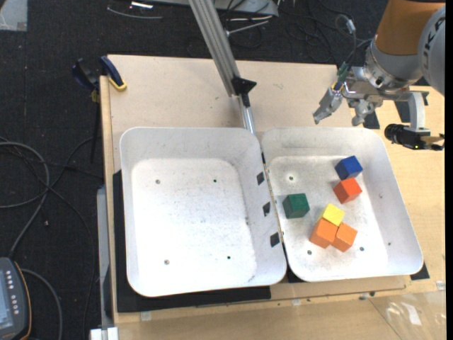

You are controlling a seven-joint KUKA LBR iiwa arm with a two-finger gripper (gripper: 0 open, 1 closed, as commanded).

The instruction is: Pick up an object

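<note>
Blocks lie scattered in the right bin [396, 211], all small painted cubes with plain faces: a blue block [348, 166] toward the far side, a red-orange block [347, 189] just beside it on the near side, a green block [296, 205] standing alone nearer the divider between the bins, and a tight cluster made of a yellow block [333, 214] touching two orange blocks [333, 234] that sit side by side (the yellow one looks to rest against their far edges). None of them is off the bin floor. The gripper [347, 110] hangs above the bare wooden bench [177, 91] just beyond the far rim of the right bin, well apart from every cube; its two fingers are spread, one pointing down to the left and the other to the right, with nothing between them. Behind it the arm [407, 27] rises toward the upper right, its orange band cut off by the top edge. The left bin [141, 154] sits against the right one, its floor speckled with dark specks. A slanted metal post [216, 37] crosses the bench from the top and ends near the seam where the bins meet, passing well left of the cubes. A blue and yellow clamp [102, 73] grips the far left corner of the bench. Cables [42, 183] trail over the dark floor at left, and a handheld pendant [13, 303] is cut off at the lower left corner, too partial to read.
</note>
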